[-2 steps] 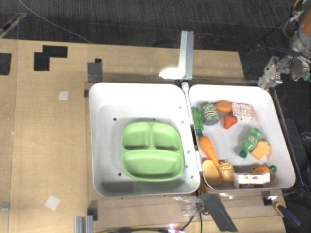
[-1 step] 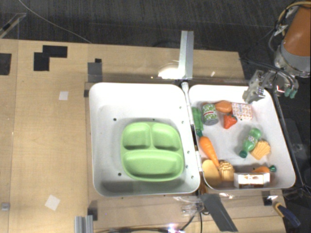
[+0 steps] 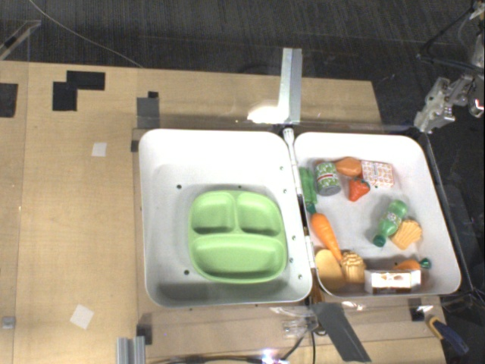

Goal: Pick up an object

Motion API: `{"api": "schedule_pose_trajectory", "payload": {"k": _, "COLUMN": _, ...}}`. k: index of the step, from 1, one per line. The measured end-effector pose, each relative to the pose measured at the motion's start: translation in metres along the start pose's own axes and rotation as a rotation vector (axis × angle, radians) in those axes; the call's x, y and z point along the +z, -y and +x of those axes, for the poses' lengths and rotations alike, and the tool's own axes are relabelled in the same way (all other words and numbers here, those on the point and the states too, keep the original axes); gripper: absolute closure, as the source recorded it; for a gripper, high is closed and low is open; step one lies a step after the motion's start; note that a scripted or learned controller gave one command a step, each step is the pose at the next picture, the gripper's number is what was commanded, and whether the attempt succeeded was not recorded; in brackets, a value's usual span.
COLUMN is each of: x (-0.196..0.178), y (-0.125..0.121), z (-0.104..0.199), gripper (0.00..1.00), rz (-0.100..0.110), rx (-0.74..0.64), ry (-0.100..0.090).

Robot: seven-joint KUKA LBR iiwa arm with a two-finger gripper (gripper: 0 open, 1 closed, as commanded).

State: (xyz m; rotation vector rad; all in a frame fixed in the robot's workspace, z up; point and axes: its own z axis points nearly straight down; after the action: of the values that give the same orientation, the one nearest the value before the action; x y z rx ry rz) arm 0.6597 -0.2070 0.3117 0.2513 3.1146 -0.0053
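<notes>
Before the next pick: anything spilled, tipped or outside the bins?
Nothing stands out. The toy food is all inside the right bin, jumbled: the green bottle and carrot lie on their sides, as loose toys do. The green tray sits flat in the left bin. The end effector is beyond the right bin's far corner.
</notes>
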Motion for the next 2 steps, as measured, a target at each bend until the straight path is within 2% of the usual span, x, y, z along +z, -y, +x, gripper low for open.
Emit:
{"api": "schedule_pose_trajectory", "payload": {"k": 1, "x": 0.048, "y": -0.040, "z": 0.028, "gripper": 1.00, "rz": -0.003, "rx": 0.074, "ry": -0.009}}
{"api": "schedule_pose_trajectory", "payload": {"k": 2, "x": 0.024, "y": -0.002, "z": -0.004, "gripper": 1.00, "rz": -0.002, "rx": -0.130, "ry": -0.003}}
